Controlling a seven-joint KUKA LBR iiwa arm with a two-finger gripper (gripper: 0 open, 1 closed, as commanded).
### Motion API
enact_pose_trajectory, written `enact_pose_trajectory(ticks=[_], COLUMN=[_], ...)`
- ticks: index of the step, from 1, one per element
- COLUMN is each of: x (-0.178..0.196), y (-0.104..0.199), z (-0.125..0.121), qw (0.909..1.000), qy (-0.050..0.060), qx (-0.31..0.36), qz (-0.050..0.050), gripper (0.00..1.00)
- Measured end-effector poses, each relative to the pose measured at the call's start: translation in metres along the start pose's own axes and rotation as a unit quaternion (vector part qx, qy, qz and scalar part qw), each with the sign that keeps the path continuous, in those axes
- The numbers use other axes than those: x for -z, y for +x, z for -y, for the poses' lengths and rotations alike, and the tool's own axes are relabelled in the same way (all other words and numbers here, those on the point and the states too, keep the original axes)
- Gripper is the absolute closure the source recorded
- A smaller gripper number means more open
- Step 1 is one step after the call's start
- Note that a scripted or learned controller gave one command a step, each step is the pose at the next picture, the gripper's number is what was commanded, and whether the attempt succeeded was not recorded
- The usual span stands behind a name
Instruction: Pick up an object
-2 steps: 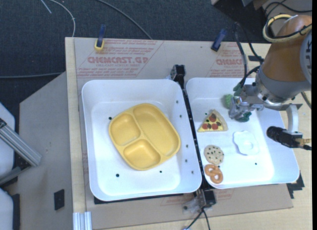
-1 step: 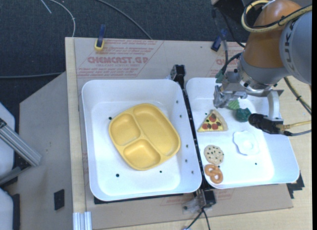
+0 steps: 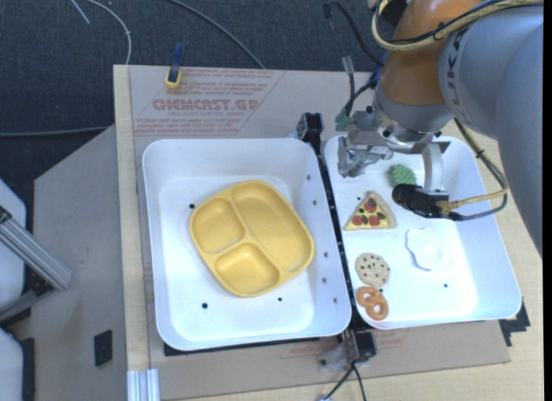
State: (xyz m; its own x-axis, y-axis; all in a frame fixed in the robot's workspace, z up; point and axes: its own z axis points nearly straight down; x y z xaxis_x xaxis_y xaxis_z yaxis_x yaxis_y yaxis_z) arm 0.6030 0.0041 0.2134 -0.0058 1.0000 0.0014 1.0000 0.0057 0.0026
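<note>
My gripper [image 3: 388, 165] hangs over the far end of the right bin [image 3: 483, 296], open, with one finger [image 3: 348, 160] near the bin's left wall and the other towards the right. A small green toy [image 3: 403, 173] lies below the gap, nearer the right finger; I cannot tell whether it is touched. A pizza slice [image 3: 371, 212] lies just in front of the gripper. Further forward are a white fried egg [image 3: 429, 249], a cookie [image 3: 372, 268] and a pretzel [image 3: 374, 303].
A yellow divided tray [image 3: 250, 235] lies in the left bin [image 3: 164, 218]. A black plug with a yellow cable [image 3: 420, 199] hangs from the wrist beside the pizza. A black divider [image 3: 323, 192] separates the bins. The arm's orange band [image 3: 431, 20] looms above.
</note>
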Motion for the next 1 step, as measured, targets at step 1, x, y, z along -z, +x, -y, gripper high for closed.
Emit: enact_pose_trajectory(ticks=[1], x=[0.004], y=[0.0426], z=[-0.0265], qw=[1.0], qy=[0.0], qx=[-0.001], qz=[0.0], gripper=[1.0])
